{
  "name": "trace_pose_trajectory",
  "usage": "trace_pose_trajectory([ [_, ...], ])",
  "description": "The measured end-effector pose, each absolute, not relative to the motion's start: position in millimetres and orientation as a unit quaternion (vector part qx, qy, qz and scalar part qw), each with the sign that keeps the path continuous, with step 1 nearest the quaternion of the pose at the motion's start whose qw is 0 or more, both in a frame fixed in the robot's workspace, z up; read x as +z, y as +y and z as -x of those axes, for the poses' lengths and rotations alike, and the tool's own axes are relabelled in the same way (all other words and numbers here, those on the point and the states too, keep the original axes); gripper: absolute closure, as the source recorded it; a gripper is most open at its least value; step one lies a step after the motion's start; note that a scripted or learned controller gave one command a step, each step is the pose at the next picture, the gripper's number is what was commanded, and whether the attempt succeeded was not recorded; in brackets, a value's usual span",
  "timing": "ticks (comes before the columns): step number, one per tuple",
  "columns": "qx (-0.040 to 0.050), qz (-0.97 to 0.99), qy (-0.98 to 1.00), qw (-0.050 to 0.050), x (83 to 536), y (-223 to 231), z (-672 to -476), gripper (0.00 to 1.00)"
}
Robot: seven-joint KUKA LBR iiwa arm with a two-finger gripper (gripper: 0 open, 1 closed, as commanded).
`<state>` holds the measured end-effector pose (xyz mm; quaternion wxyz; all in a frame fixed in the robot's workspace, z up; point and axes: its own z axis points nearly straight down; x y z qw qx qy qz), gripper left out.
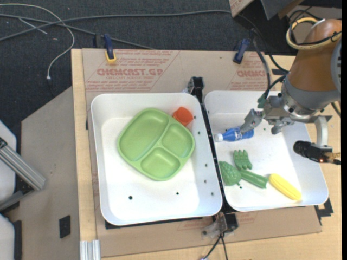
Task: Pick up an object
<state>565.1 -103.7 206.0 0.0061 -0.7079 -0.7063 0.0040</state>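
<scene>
My gripper [259, 121] hangs over the upper middle of the right bin [309, 196], reaching in from the right. A blue bottle-like object with a white cap [234, 135] lies just below and left of the gripper, its near end touching or very close to the gripper's tip. A green toy vegetable [242, 169] lies lower in the same bin. To the right of that toy rests a yellow corn cob [285, 187]. In the left bin [108, 199] sits a green divided plate [156, 143], with a small orange object [183, 115] at its upper right edge.
A black divider with clamps [209, 145] runs between the two bins. Cardboard [130, 69] lies under both. Blue clamps [110, 50] hold the cardboard's back edge. Loose cables trail over the dark floor at the upper left.
</scene>
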Motion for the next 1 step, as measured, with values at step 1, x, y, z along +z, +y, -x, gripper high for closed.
trace_pose_trajectory([
  [1, 0.0, 0.707, -0.707, 0.001, 212.5, -103.6, -567.9, 0.0],
])
